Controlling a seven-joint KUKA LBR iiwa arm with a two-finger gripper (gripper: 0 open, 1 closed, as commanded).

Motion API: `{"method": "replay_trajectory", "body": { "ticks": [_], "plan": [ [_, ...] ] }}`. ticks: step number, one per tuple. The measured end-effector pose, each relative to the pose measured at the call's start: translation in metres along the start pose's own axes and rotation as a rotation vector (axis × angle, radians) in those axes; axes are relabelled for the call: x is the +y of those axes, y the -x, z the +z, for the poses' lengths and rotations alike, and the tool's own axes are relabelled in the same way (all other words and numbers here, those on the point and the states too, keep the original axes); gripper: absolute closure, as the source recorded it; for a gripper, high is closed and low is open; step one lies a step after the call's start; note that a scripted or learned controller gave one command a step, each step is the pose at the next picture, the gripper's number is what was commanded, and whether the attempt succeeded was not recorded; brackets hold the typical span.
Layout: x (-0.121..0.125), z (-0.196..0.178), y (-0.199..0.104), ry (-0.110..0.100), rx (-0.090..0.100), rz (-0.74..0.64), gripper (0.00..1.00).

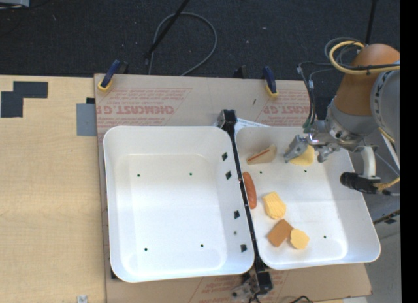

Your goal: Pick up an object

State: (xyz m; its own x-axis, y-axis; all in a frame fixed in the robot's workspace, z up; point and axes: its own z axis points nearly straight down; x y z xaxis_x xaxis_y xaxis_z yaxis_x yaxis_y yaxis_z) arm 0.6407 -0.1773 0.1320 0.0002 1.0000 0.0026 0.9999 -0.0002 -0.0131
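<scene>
The gripper (305, 150) sits low over the far part of the right bin (356, 246), its fingers pinching a pale yellow piece (303, 159) between them. The piece appears at or just above the bin floor; whether it has cleared the floor cannot be told from this angle.

Judged step: securing and lifting the piece. To do it well, the arm should rise straight up, without sideways drift, so the piece does not twist out of the fingertips. The hold looks to be near one edge of the piece, so a slow lift is safer. The sandwich wedge (262, 155) lies just to the left and should be left undisturbed.

Other contents of the right bin: a sausage (251, 190) lying along the divider side, a yellow block (274, 205) near the middle, and a brown piece (280, 232) touching a small yellow piece (300, 238) toward the near side.

Surface: both bins rest on a cardboard sheet (170, 102) with reversed red lettering, held at the far edge by two clamps (111, 75). The left bin (114, 164) adjoins the right one along a black joint. A light wooden bench (46, 197) extends to the left. Dark carpet (85, 27) with loose cables (189, 34) lies beyond.
</scene>
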Motion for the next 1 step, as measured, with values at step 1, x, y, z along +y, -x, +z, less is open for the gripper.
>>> {"method": "replay_trajectory", "body": {
  "ticks": [1],
  "plan": [
    [0.0020, 0.0472, 0.0254, 0.008, -0.002, 0.001, 0.00]
  ]
}}
